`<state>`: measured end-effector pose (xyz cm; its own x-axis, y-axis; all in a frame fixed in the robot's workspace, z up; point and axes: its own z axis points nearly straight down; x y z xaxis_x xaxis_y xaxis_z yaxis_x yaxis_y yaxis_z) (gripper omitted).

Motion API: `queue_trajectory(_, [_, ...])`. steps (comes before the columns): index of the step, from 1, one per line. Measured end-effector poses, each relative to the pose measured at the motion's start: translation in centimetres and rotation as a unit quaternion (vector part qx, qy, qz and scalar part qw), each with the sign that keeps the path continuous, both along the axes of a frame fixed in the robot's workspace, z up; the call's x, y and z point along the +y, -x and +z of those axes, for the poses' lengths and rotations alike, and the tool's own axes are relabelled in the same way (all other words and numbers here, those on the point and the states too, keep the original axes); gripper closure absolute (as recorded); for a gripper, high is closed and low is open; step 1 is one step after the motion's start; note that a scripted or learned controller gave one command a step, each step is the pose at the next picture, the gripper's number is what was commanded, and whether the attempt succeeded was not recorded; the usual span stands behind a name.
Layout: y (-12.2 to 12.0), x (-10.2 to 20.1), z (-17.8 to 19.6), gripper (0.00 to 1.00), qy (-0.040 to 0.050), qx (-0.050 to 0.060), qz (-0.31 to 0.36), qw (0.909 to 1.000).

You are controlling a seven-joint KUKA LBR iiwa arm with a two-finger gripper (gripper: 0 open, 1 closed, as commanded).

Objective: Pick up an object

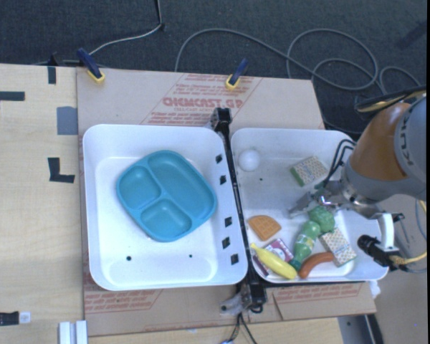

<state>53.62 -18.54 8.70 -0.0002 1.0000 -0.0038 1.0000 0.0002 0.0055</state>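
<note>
My gripper [306, 205] is low in the right bin [272, 140], on the end of the grey arm with its orange band [382, 147]. Its tip lies just left of a green toy vegetable [321, 218], close to it or touching it. A second green piece [306, 239] lies below that. Around them are a tan and green block [309, 170], a white ball [249, 160], an orange wafer [264, 226], a yellow banana [274, 262], a small pink packet [279, 249], a red sausage [315, 264] and a speckled cracker block [338, 246]. I see nothing lifted.
The left bin [100, 213] holds a blue divided plate [166, 194]. A black divider [229, 192] runs between the bins. Cables [301, 56] trail over the dark floor behind the bench. The arm covers the right bin's right wall.
</note>
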Motion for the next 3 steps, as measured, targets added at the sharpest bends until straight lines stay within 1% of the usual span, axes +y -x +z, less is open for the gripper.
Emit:
queue_trajectory(1, [2.8,1.2,0.0,0.00,0.0002,-0.001,0.000,1.0000])
queue_trajectory(2, [2.7,1.2,1.0,1.00,0.0011,-0.002,0.000,1.0000])
queue_trajectory(3, [1.6,14.1,9.7,1.00,-0.0024,0.003,0.001,1.0000])
